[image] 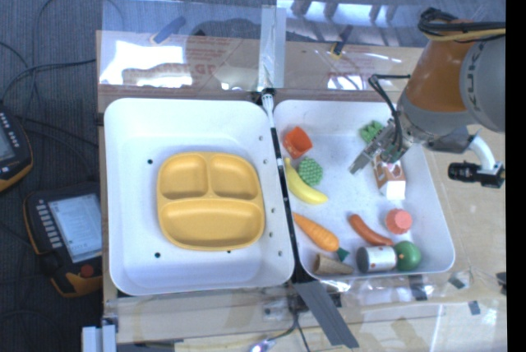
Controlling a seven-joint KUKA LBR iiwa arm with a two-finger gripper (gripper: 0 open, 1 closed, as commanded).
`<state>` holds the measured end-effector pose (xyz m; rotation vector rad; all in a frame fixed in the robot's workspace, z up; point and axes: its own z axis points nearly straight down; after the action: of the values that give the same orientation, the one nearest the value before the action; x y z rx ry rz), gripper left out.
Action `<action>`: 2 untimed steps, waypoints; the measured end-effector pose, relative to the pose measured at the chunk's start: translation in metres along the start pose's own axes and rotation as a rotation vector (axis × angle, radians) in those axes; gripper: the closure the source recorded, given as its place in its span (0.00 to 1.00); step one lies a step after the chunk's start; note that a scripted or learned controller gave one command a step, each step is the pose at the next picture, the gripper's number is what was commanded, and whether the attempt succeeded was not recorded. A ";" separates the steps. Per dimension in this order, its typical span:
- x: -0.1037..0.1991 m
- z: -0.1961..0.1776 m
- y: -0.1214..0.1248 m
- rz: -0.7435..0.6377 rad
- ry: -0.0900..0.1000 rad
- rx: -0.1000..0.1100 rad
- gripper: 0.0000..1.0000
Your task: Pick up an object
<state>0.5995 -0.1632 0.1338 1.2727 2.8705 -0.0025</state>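
The right bin holds several toy foods. My gripper hangs low over its upper right part, coming in from the right under the orange-banded wrist. A green piece lies just above the gripper and a brown-and-white block just below and to its right. I see nothing held in the gripper. Further left lie an orange-red piece, a green round piece and a banana.
A carrot, a sausage, a pink-red piece, a cone, a silver can and a green ball crowd the bin's front. The left bin holds a yellow divided plate.
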 end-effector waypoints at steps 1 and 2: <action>0.068 0.041 -0.045 0.106 -0.016 -0.012 1.00; 0.133 -0.072 -0.027 0.221 0.001 0.001 1.00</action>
<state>0.4899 -0.0822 0.2051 1.5824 2.7139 -0.0029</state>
